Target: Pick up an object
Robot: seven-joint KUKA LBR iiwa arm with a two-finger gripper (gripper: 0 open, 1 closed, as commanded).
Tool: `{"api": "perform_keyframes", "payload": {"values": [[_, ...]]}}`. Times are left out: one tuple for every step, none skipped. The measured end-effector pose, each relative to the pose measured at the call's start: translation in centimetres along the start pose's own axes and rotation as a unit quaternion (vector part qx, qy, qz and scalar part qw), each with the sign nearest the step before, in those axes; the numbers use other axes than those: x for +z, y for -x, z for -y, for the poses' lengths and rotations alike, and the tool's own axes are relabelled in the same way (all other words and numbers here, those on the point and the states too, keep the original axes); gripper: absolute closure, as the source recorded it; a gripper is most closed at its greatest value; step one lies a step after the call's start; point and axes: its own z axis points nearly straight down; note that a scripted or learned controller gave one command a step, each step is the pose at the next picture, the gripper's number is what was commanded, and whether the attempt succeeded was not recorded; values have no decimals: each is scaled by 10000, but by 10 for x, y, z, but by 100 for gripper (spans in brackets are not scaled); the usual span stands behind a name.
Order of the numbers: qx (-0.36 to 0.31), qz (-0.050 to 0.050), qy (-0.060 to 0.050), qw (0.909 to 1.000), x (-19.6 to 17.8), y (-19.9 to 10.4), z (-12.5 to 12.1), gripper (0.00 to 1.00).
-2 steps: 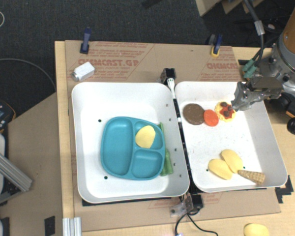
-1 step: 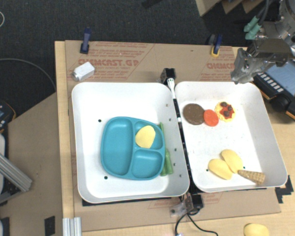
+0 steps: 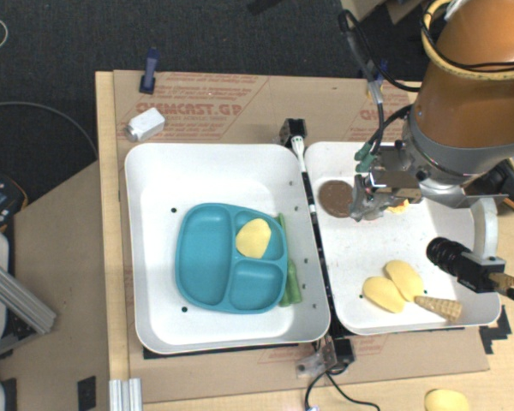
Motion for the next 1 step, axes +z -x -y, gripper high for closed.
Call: {"api": "perform_keyframes", "payload": {"values": [[-9,-13,187,9998,-154,12,0,100]]}}
